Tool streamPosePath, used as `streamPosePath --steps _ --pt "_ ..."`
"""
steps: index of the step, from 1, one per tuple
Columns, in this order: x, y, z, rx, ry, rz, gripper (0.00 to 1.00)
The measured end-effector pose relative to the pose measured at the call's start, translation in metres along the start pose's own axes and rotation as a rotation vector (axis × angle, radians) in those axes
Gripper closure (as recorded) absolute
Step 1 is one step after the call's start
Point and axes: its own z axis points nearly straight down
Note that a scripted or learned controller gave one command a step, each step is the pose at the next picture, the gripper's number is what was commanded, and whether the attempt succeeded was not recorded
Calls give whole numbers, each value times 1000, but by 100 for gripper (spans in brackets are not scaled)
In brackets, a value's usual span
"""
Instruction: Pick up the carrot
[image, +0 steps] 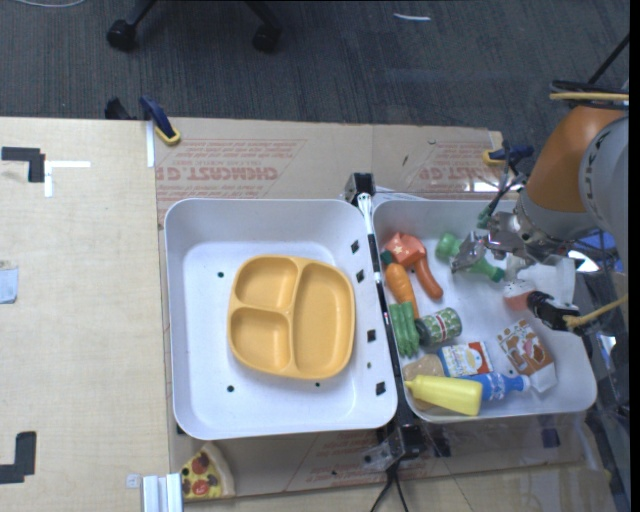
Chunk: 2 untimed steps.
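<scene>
The gripper (470, 255) hovers over the right bin (570, 385), fingers spread around nothing; the carrot (401, 283) lies apart near the divider. A yellow tray (292, 316) sits in the left bin (190, 330).

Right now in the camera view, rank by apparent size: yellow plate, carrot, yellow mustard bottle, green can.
1. yellow plate, largest by far
2. yellow mustard bottle
3. carrot and green can look too close to rank; the carrot is longer, the can fatter.

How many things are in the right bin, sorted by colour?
Orange: 2, the carrot and an orange toy
Green: 3, a green block, a green can, a green piece
Yellow: 1, the mustard bottle
Blue: 1, a blue bottle
Printed packets: 2
Total: 9 that I can make out
</scene>
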Motion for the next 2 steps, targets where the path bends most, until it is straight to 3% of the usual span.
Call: streamPosePath --steps 1,2 --pt "89 -70 -98 4 1 144 0" --pt "147 -67 -97 6 0 259 0"
